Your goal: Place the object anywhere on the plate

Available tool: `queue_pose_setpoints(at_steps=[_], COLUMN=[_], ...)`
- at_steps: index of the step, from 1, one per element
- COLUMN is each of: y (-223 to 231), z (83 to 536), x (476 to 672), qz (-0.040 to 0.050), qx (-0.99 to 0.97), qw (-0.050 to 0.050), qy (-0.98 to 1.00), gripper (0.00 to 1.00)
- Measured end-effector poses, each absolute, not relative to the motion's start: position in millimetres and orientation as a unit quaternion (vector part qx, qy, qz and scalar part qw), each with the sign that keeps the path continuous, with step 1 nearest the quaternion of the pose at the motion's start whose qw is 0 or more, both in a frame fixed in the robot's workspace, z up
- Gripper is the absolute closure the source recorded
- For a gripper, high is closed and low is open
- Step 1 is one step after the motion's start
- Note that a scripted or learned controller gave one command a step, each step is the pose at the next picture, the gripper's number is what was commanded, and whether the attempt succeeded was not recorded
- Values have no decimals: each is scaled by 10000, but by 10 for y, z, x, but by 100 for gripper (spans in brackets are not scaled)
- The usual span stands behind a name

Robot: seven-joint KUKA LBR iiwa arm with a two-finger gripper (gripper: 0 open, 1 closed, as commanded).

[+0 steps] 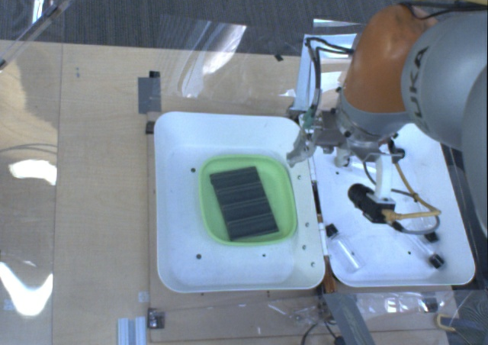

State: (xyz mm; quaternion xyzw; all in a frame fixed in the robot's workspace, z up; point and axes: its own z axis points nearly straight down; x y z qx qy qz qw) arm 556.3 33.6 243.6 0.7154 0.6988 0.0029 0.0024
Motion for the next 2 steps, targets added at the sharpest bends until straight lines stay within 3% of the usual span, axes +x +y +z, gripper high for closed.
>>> queue_pose_setpoints(at_steps=[1, 2], y=[350, 816], z=[1841, 2143], x=[5995, 5749], qz=[10, 24], qx=[7063, 7128], qw=[11, 17], qy=[7079, 7013], gripper=[0, 0])
